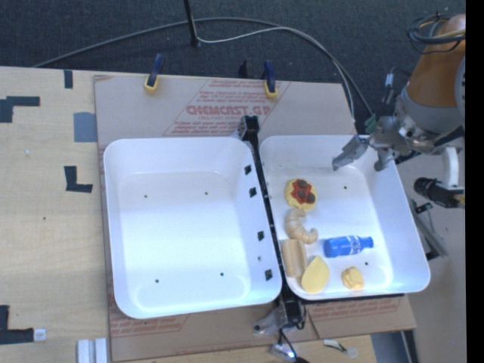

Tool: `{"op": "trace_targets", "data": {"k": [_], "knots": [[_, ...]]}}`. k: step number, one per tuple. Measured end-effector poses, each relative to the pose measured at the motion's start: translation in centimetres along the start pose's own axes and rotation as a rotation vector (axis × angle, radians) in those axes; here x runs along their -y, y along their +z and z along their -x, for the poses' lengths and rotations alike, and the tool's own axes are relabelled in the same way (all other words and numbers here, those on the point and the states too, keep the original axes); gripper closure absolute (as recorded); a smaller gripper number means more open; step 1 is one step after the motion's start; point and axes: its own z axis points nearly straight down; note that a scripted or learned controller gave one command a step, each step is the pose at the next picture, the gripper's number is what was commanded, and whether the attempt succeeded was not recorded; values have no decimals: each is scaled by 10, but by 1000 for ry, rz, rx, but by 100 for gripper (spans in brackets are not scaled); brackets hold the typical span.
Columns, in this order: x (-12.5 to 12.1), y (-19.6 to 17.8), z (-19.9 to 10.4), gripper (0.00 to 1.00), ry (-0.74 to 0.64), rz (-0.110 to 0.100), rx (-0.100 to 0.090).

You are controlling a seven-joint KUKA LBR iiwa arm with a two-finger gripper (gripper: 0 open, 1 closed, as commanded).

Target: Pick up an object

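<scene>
From the overhead camera I see my gripper (363, 154) with fingers spread apart and nothing between them, poised over the far right corner of the right bin (393, 225). The blue bottle (348, 245) lies on its side toward that bin's near edge, with free space around it. I judge it the cleanest pick: centre over its body, close across its narrow width.
</scene>
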Motion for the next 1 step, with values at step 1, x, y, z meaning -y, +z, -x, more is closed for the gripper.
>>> {"op": "trace_targets", "data": {"k": [1], "knots": [[8,104,-58,0,-3,-9,-2]]}}
